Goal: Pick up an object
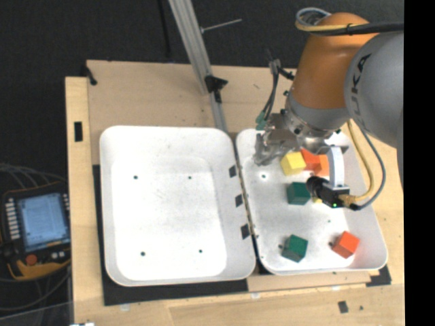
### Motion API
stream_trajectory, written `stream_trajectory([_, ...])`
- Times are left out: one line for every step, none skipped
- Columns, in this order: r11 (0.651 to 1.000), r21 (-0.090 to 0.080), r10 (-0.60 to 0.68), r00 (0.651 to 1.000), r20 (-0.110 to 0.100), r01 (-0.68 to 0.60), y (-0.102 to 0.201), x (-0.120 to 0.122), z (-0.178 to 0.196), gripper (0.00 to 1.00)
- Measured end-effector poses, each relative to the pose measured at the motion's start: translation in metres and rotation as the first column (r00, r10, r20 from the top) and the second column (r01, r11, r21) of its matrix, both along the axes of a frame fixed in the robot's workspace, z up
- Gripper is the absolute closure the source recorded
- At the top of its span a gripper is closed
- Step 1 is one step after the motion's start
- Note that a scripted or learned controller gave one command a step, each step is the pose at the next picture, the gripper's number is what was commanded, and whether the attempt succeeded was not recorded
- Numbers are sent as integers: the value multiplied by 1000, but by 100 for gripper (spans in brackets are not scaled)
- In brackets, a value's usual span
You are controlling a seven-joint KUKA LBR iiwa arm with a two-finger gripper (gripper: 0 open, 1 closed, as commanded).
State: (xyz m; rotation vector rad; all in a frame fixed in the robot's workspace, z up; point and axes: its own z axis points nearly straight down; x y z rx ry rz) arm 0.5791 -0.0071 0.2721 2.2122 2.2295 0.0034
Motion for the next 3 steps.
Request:
stream_trajectory([1000, -1, -2, 1000, -4, 2, 49, -2, -17, 100])
stream_trajectory([1000, 0, -1, 1000, -4, 1, 105, -6, -23, 100])
stream_trajectory([1000, -1, -5, 1000, -4, 5, 102, -5, -23, 0])
